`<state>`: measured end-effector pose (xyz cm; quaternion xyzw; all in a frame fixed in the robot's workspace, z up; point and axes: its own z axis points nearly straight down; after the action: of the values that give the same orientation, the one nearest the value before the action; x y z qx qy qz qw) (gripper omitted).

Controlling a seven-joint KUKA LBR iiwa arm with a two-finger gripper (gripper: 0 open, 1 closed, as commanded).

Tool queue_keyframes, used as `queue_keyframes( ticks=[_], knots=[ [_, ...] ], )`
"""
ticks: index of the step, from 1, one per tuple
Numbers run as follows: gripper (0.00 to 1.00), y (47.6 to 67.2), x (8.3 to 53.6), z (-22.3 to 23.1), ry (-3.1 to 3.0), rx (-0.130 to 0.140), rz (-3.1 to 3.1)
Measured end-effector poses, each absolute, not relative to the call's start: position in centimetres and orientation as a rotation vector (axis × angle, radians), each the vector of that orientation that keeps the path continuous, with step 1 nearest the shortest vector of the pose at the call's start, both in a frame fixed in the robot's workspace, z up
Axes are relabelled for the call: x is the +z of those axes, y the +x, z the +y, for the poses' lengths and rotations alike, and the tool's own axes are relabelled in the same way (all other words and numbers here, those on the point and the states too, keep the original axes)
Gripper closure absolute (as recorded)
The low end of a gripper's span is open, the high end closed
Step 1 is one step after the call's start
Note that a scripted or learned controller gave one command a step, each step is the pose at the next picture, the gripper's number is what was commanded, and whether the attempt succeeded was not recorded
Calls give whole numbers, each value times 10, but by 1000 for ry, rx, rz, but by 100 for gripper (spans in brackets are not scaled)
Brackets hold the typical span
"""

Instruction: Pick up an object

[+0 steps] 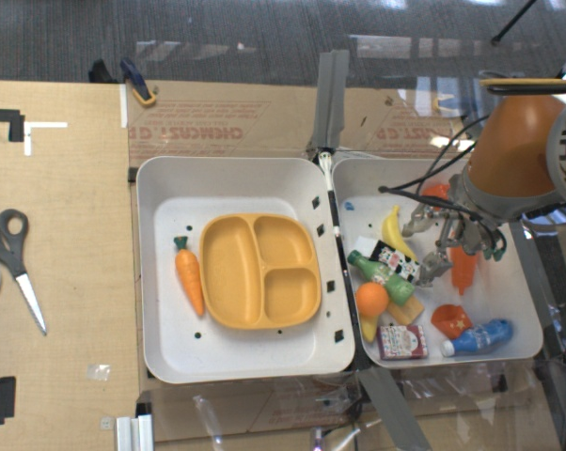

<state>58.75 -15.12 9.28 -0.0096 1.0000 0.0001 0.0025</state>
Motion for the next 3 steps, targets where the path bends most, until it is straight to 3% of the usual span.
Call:
queue_keyframes(
  ticks=[1,2,3],
  knots=[
    [0,536,94,-222,-395,-2,3112],
    [100,538,104,-221,-398,-6,3107],
    [0,538,104,-221,-398,-6,3107]
  ],
)
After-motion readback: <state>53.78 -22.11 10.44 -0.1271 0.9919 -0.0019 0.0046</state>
